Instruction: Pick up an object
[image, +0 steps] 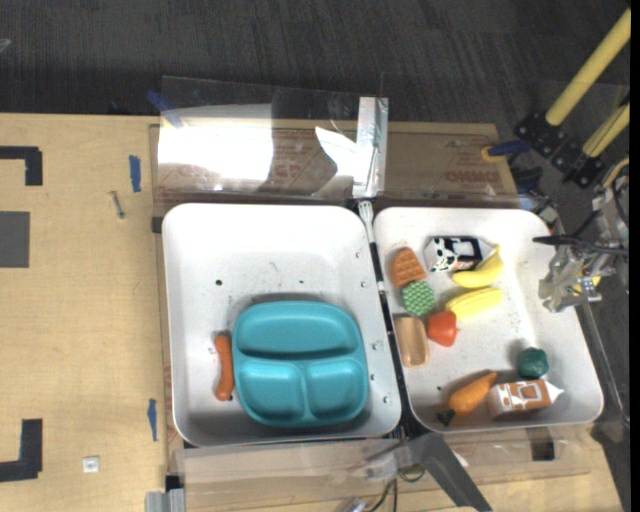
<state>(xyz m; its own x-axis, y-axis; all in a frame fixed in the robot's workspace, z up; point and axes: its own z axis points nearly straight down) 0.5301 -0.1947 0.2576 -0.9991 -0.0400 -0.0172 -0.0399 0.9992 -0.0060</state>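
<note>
We start with the two shallow white plastic bins: the left bin (190, 260) carries a teal three-compartment plastic tray (298, 362) with a small orange-red sausage-shaped toy (224, 366) lying just beside its left edge. The right bin (520, 228) holds the smaller toys: a yellow banana (479, 286), a brown bread-loaf shape (406, 267), a black-and-white cow-patterned piece (452, 254), an orange carrot (470, 393), a small carton (521, 397), a green knobbly ball (418, 297), a red tomato (441, 328) and a dark green ball (533, 361).

The gripper (572, 283) hangs at the right bin's right rim, nothing visibly in it; we cannot tell how far it is spread.

We judge that no pick has begun. We would choose an isolated target, such as the dark green ball, rather than the crowded cluster, and descend centred over it.
</note>
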